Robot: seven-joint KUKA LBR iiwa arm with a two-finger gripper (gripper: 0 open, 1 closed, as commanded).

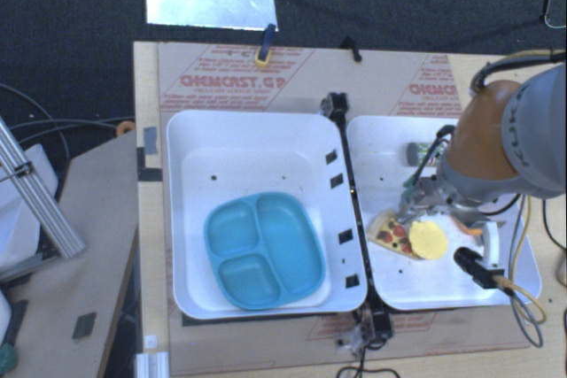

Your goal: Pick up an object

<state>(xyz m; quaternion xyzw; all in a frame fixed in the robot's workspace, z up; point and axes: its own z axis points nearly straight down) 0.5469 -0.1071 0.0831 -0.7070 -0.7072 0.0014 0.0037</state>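
You see the arm [509, 137] lowered over the right bin [381, 146], its gripper [415, 206] just above the pizza slice [394, 235] beside a yellow disc [429, 239]. This looks like the approach. Whether the fingers are spread, you can't tell. The slice's long axis runs diagonally, tip toward the arm.

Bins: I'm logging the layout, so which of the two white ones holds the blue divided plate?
The left bin holds the blue divided plate; the right bin has the pizza slice and the hand.
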